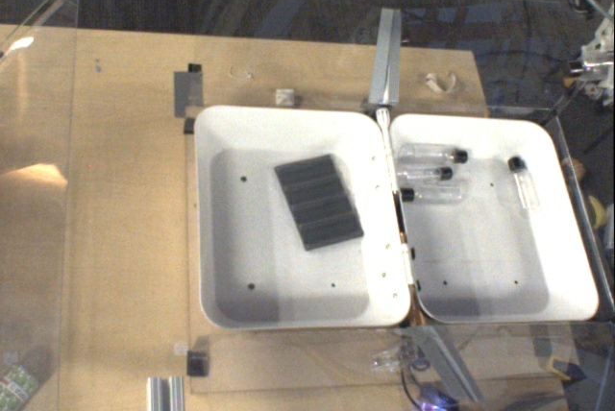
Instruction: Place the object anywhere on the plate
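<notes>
None of the fingers' state can be told. Four clear vials lie in the right bin, well apart from the dark plate in the left bin. Being round and slick, a vial could slip from a pinch or roll off the plate.

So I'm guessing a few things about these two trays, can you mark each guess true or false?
1. A dark ribbed plate lies in the left bin. True.
2. The clear vials sit on that plate. False: they lie in the right bin.
3. There are four capped vials. True: three clustered near the divider, one apart on the right.
4. The plate lies square with the bin's walls. False: it is turned at an angle.
5. The vials have white caps. False: the caps are black.
</notes>
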Controlling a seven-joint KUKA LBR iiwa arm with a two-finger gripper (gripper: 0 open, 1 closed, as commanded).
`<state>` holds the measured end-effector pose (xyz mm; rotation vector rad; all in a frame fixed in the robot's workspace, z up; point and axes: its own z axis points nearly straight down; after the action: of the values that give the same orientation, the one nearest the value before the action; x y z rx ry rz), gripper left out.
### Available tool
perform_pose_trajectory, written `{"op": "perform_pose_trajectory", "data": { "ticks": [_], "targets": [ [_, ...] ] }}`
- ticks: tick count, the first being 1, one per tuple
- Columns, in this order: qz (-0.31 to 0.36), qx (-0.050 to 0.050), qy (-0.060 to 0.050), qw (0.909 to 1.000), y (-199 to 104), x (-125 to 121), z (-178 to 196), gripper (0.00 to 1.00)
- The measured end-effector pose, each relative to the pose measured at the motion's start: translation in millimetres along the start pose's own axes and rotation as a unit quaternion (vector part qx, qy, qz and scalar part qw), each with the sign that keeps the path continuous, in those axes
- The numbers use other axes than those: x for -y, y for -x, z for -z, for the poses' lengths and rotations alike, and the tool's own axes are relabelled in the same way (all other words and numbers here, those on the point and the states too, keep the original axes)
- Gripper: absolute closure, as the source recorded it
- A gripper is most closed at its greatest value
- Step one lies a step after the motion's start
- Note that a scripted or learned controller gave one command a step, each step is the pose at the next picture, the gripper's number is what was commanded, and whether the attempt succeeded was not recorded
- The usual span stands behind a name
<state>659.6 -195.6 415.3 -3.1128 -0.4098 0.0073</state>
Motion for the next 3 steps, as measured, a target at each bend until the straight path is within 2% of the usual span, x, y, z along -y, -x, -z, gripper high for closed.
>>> {"op": "perform_pose_trajectory", "data": {
  "ticks": [1, 2, 3],
  "targets": [
    [-0.012, -0.002, 0.001, 0.9999, -6.0, 8.1, -17.3, 1.00],
    [0.004, -0.003, 0.001, 1.0000, -19.1, 82.1, -60.9, 1.00],
    [0.018, -0.003, 0.001, 0.9998, -33.3, 173.8, -124.2, 1.00]
  ]
}}
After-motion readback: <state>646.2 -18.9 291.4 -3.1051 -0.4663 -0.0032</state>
